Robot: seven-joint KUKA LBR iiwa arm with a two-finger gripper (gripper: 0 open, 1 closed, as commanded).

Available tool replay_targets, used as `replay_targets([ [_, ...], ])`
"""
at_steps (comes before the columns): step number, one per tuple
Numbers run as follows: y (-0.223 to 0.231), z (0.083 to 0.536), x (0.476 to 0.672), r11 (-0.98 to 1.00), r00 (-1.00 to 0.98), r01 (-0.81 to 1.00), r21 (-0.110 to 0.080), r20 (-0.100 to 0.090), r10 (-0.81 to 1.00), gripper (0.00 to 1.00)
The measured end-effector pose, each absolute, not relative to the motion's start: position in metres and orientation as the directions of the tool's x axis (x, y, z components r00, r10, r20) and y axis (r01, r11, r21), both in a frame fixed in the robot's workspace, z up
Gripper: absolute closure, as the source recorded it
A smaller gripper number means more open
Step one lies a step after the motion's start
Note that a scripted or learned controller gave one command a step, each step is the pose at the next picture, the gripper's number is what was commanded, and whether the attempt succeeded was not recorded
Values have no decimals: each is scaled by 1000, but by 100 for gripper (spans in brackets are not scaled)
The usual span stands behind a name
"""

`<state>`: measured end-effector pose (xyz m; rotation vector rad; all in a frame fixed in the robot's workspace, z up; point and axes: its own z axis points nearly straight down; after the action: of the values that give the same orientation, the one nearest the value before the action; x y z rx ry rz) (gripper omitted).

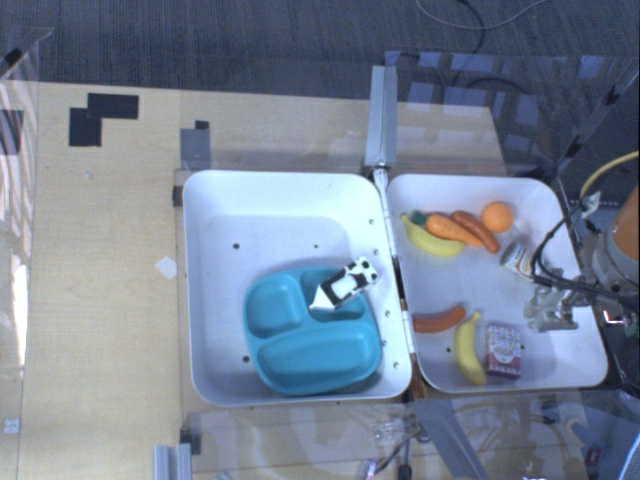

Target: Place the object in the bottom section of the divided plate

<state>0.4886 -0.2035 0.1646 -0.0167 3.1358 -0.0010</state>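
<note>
Lying black-and-white toy cow (pixel 345 284) across the upper right compartment of the blue divided plate (pixel 310 353) in the left bin (pixel 215 268), not yet in the near section; parked over right bin (pixel 560 363), gripper (pixel 550 313) grasp unreadable.

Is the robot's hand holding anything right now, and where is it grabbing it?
Nothing seems held. The hand is over the right bin, with no object seen in it. The cow toy lies on the blue divided plate in the left bin.
</note>
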Motion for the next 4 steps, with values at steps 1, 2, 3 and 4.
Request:
replay_targets([
  [1,-94,90,507,985,-985,-173,0,-15,-173,100],
  [2,-120,239,496,1000,-1000,0,0,-8,0,100],
  [3,-83,193,488,995,-995,-96,1,-3,-96,100],
  [4,-1,184,496,964,-964,-265,1,-3,-265,100],
])
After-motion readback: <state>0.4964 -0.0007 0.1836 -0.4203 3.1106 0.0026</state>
